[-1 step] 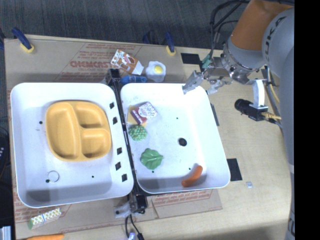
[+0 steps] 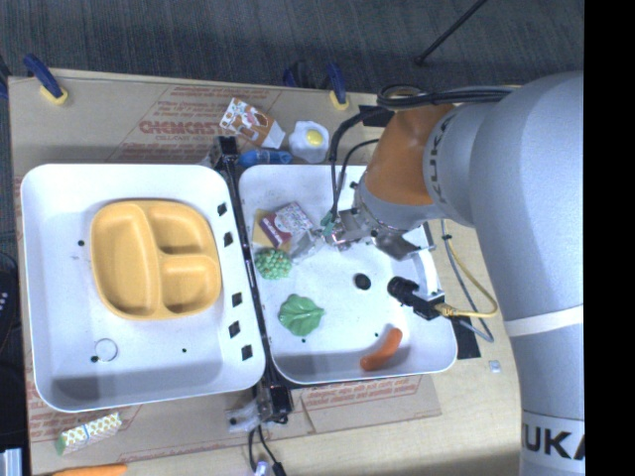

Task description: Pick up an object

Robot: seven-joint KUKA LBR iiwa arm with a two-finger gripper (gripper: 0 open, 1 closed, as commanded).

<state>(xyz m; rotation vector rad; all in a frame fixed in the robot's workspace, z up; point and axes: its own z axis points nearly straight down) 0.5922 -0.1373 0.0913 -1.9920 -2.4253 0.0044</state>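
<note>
The gripper (image 2: 330, 232) sits beside the red packet (image 2: 286, 222) in the right bin (image 2: 437, 350); claw state indeterminate, nothing visibly lifted.

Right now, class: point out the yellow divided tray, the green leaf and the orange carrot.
yellow divided tray (image 2: 154, 259): camera view, central ridge.
green leaf (image 2: 300, 314): camera view, middle of the leaf.
orange carrot (image 2: 382, 350): camera view, mid-length.

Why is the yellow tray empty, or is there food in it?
Empty. The yellow tray in the left bin shows bare compartments. The food toys, like the green leaf and the orange sausage, lie in the right bin.
</note>
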